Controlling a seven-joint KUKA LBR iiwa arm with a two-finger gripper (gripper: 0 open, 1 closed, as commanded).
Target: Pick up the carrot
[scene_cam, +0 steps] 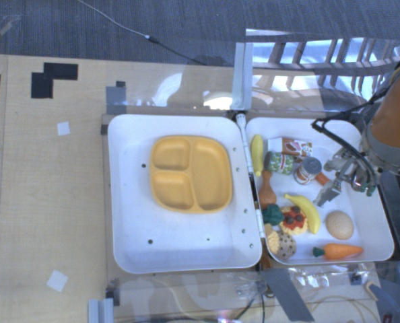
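The carrot (340, 251) lies flat along the lower edge of the right bin (382, 231), at the lower right of the frame, its green top pointing left and its orange tip right. Just above it sits an egg (339, 225), and to the left of that a banana (305, 211) beside a pizza slice (293, 219) and a cookie (284, 245).

The hand (336, 182) hangs over the middle right of the same bin, above and apart from the carrot, with nothing between its fingers; they look parted, pointing down and left. The grey arm (388, 136) enters from the right edge.

Higher in the bin are a can (308, 169), a green jar (278, 162) and a corn cob (256, 153).

The left bin (129, 200) holds a yellow sectioned plate (190, 173) at the centre of the frame. Both bins rest on the desk (45, 200).
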